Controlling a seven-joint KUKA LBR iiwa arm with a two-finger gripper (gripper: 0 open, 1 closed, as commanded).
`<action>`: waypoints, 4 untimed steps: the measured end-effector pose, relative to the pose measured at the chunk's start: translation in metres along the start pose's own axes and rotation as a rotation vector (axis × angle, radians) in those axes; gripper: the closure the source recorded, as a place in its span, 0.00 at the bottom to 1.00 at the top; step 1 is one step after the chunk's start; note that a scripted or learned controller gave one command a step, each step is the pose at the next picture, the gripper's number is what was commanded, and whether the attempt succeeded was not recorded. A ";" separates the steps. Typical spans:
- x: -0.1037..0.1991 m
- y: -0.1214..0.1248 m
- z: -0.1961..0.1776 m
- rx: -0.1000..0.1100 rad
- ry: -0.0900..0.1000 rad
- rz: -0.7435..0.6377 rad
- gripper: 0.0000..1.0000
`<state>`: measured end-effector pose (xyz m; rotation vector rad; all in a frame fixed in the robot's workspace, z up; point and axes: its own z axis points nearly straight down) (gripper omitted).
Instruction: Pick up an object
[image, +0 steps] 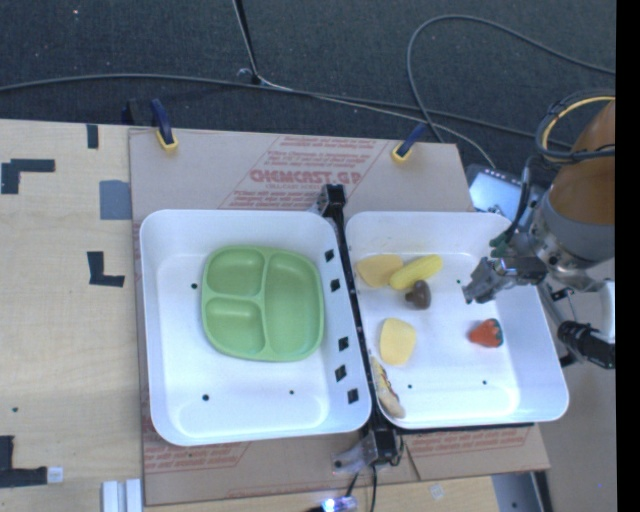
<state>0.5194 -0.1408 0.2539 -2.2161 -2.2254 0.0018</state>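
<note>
The right bin (530, 400) holds several small food toys. A red strawberry (486, 333) lies near its right wall. A yellow banana-like piece (416, 269) rests against a pale yellow piece (379, 270), with a small brown lump (419, 294) just below them. A yellow wedge (397, 341) sits lower, and a tan-and-white piece (386, 391) lies along the left wall. My gripper (481, 283) hangs over the right side of this bin, above and slightly left of the strawberry, with nothing seen between its fingers.
The left bin (170, 400) holds a green divided plate (264, 303). A black divider (345, 300) runs between the bins. Cables (460, 30) cross the dark floor behind the bench. Yellow clamps (165, 140) pin the cardboard base.
</note>
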 end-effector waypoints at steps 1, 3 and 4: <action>0.053 0.001 0.001 -0.001 0.000 -0.001 1.00; 0.173 0.032 0.012 0.000 0.001 -0.003 1.00; 0.225 0.042 0.010 0.000 0.001 -0.002 1.00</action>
